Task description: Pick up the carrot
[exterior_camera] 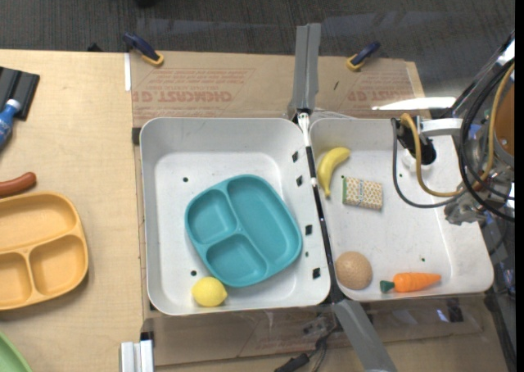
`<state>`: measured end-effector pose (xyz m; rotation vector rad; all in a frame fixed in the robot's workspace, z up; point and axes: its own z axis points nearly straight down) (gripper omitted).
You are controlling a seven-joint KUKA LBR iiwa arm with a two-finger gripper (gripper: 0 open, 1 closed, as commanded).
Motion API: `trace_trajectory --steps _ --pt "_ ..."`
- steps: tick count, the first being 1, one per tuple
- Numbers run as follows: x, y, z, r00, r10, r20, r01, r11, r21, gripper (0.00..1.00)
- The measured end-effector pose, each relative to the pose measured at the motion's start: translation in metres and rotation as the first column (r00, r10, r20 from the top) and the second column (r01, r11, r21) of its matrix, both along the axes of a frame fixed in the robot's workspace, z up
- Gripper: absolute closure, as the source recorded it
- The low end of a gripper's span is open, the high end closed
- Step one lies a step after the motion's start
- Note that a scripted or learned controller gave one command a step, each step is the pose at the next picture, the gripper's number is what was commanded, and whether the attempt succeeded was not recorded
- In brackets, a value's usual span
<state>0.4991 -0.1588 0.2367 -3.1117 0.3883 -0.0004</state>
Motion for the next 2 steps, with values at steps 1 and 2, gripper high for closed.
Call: trace_trajectory --steps 1,2 --pt "-0.009 -0.055 0.013 0.998 -0.063 0.000 0.063 0.998 0.001 1.00" --pt "-0.005 0.010 -0.087 0.999 0.046 -0.006 -0.046 0.999 0.001 1.00"
